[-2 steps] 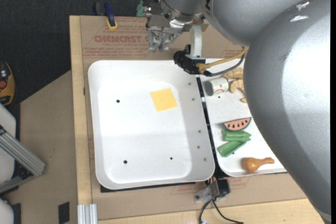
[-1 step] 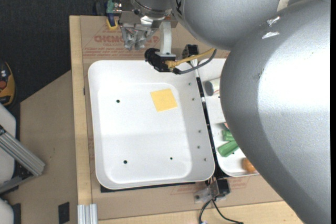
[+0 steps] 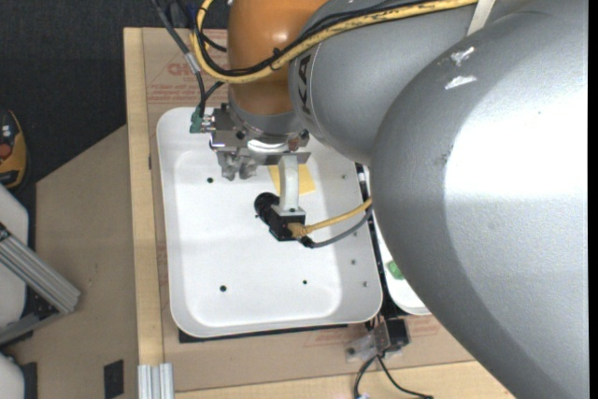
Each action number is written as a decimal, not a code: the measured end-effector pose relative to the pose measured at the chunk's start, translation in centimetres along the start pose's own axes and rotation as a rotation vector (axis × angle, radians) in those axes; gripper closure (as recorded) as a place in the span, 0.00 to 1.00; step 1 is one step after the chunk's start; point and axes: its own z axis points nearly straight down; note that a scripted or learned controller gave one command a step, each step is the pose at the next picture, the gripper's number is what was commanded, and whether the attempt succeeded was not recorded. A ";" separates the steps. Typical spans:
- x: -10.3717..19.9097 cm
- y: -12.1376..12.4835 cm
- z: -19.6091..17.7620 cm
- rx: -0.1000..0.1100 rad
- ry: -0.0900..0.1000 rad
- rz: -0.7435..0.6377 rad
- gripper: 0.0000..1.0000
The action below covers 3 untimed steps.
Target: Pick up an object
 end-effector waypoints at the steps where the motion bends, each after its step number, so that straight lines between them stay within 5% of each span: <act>1: 0.0 6.9 -8.4 -0.028 0.006 -0.001 1.00; 2: 0.0 8.5 -10.1 -0.021 0.004 -0.001 1.00; 3: 0.0 2.2 -4.1 -0.005 0.001 0.000 1.00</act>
